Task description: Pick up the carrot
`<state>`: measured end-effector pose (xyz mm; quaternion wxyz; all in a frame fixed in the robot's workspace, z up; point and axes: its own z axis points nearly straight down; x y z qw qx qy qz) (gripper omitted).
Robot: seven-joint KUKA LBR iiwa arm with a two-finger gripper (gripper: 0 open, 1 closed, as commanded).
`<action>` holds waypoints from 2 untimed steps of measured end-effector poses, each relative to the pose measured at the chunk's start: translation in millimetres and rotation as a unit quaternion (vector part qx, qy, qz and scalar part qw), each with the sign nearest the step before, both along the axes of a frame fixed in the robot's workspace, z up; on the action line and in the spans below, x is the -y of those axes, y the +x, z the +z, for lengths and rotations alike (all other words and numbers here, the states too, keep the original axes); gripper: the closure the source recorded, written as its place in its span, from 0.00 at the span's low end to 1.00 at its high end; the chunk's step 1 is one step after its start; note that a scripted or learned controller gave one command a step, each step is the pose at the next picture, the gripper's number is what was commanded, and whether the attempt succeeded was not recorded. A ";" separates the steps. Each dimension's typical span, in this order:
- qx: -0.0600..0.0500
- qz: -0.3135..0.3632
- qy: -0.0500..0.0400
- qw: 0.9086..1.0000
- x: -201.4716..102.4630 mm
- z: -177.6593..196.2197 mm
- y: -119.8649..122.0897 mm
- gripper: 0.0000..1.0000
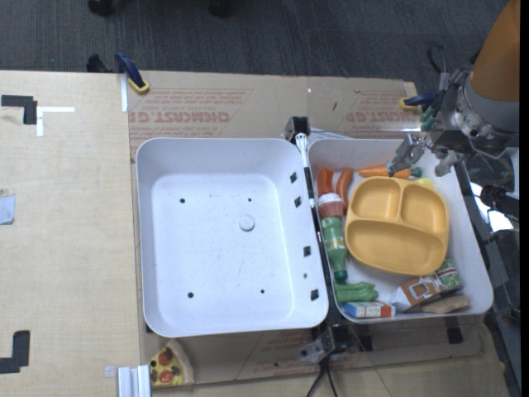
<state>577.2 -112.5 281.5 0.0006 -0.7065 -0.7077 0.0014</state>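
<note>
As I read the frame from my remote station, the gripper (411,157) hangs over the upper edge of the right bin (473,236), in the upper right of the picture, and the carrot (378,171) lies just to its left, at the top of that bin's contents. Its long axis runs nearly level across the frame, left to right, with its right end under or against the fingertips; I cannot say which. Whether the fingers are spread or closed I cannot tell, and I see nothing clearly between them, so I do not count the carrot as held.

Contents of the right bin: a yellow divided plate (397,224) takes up the middle, its upper rim just below the carrot. Left of the plate, against the bin wall, stand an orange-red item (326,181), a green bottle (332,236) with a white-and-red band near its top, and below these a green vegetable piece (355,291). Along the lower edge lie a small carton (369,309) and a printed packet (431,287).

The left bin (227,234) shows its white floor, with a round mark at the centre.

I judge that the coming move turns on a short leftward shift along the carrot's axis, clear of the plate rim.
</note>
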 end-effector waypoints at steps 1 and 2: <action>0.000 -0.097 0.000 0.995 62.5 -58.9 28.8 0.00; 0.001 -0.111 -0.001 0.994 69.9 -170.7 78.1 0.00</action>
